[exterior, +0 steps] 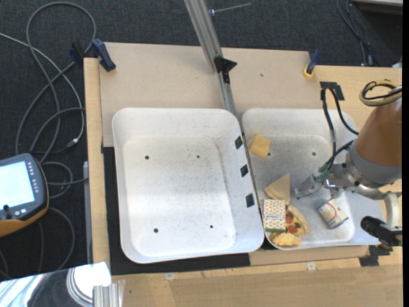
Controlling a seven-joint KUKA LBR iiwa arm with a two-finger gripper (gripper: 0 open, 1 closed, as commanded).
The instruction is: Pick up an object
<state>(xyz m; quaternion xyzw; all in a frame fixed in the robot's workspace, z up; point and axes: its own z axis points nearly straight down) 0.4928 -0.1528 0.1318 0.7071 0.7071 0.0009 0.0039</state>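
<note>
The right bin (pixel 300 123) holds several objects. A yellow block (pixel 260 146) lies near its left wall. A tan wedge (pixel 278 188) sits toward the front, with a small patterned box (pixel 275 214) just in front of it. The box lies partly over a yellow toy with red spots (pixel 291 230) at the front rim. A small can (pixel 333 213) lies on its side at the front right. My gripper (pixel 311 186) hangs low in the bin between the tan wedge and the can, close to both. Nothing is visibly held in it.
The left bin (pixel 128 133) stands beside the right one. A metal pole (pixel 204 31) slants down to the divide between the bins. Clamps sit on the bench's back corners, and cables and a pendant (pixel 19 190) lie on the floor to the left.
</note>
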